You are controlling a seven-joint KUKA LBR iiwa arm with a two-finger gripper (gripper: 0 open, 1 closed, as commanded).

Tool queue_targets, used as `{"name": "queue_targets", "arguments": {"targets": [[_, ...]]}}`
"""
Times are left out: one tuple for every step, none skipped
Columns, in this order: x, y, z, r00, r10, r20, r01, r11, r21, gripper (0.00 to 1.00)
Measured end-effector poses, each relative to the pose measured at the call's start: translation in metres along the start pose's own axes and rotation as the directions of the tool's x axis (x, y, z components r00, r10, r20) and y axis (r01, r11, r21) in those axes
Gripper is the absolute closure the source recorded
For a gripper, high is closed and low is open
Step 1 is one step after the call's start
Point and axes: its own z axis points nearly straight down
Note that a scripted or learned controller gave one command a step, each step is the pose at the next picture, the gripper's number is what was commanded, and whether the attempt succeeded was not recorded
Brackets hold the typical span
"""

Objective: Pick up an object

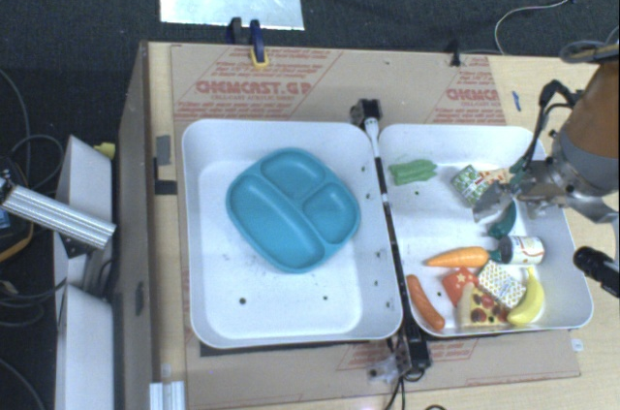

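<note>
Front of right bin (572, 306): I see a hot dog (424, 302), a pizza slice (481, 306), a red piece (455, 283) just behind them, a checkered packet (501, 282) and a banana (528, 299), all crowded together.
Middle of right bin: a carrot (457, 257) lies across, a small white bottle (521, 250) just to its right.
Pincer (499, 202): over the right bin's middle, above a dark teal thing (504, 220); I cannot tell whether it is apart or together, and I see nothing clearly between it.
Back of right bin: a green-and-white box (472, 183) sits just beside the pincer, a green pickle-like piece (413, 172) lies near the divider.
Left bin (208, 301): a blue divided plate (293, 207) lies in its middle.
Arm (589, 141): comes in from the right edge.
Tabletop (320, 83): brown board with red lettering behind both bins.
</note>
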Motion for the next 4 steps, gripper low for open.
{"name": "queue_targets", "arguments": {"targets": [[-0.027, 0.082, 0.133, 1.0, 0.0, -0.001, 0.0, 1.0, 0.005, 0.0], [-0.056, 0.135, 0.132, 1.0, -0.001, -0.005, 0.001, 1.0, 0.008, 0.0], [-0.057, 0.137, 0.121, 1.0, -0.004, 0.002, 0.004, 1.0, -0.005, 1.0], [0.01, 0.116, 0.14, 1.0, -0.002, 0.0, 0.002, 1.0, -0.005, 1.0]]}}
